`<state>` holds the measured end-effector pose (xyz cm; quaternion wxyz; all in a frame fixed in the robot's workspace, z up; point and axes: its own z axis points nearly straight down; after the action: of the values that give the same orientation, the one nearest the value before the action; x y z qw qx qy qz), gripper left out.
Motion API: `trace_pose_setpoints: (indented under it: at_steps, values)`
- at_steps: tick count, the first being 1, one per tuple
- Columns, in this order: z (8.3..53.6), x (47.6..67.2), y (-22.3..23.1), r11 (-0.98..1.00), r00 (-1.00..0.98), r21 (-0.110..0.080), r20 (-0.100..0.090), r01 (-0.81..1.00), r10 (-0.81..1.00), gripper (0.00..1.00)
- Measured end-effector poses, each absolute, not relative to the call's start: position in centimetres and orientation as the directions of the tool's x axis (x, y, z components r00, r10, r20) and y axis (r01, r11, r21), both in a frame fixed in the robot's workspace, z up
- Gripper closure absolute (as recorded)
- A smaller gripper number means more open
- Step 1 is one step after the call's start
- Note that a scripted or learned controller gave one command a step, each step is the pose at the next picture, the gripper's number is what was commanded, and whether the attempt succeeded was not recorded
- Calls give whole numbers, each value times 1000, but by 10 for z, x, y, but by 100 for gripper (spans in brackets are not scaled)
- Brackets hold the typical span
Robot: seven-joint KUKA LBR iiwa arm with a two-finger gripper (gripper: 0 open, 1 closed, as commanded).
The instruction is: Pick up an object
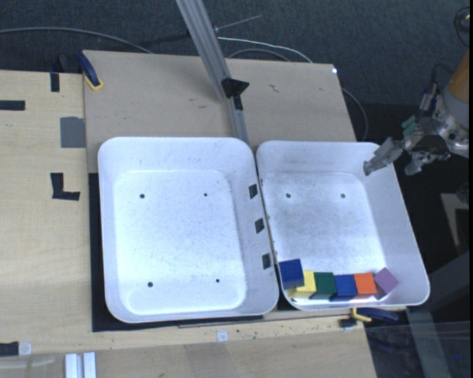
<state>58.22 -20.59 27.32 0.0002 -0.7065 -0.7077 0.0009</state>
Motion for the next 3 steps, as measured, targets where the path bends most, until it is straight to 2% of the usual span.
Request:
trace_pose_setpoints:
  at_steps: [1, 2, 3]
  values:
    - [184, 557, -209, -1, 1, -10, 2, 1000, 1000, 0]
    - [189, 591, -209, 3, -3, 1, 0, 1000, 1000, 0]
    - [162, 558, -209, 0, 0, -6, 0, 1000, 1000, 0]
